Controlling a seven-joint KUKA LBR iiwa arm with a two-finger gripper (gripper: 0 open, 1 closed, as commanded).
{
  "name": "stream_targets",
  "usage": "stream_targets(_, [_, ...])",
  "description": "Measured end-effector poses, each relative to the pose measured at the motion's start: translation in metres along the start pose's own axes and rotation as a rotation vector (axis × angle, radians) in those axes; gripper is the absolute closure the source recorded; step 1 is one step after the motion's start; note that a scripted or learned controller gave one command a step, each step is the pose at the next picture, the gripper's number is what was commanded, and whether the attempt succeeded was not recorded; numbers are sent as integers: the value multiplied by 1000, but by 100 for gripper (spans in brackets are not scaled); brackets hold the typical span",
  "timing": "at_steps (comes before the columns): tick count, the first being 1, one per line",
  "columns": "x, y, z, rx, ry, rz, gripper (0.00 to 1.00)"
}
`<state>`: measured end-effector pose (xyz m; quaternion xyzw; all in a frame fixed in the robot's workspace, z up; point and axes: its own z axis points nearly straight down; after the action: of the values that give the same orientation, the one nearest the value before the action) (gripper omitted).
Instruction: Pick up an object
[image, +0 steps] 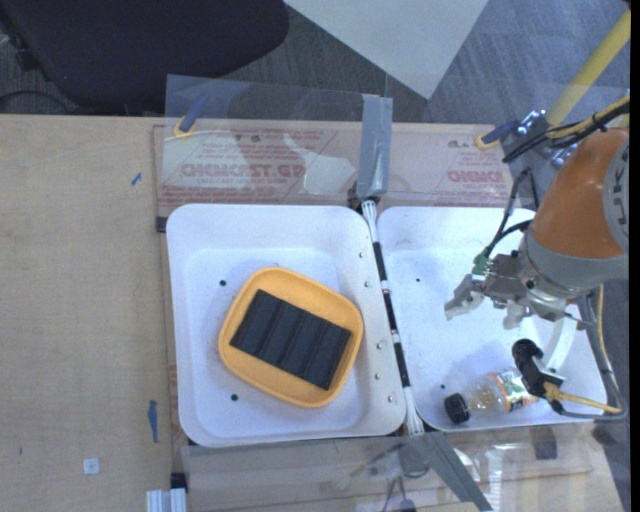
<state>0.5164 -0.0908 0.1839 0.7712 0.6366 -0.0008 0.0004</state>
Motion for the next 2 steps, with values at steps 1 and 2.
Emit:
stream_targets(1, [-55, -8, -31, -1, 0, 7, 0])
stream_targets(2, [-64, -22, 95, -10, 1, -141, 0])
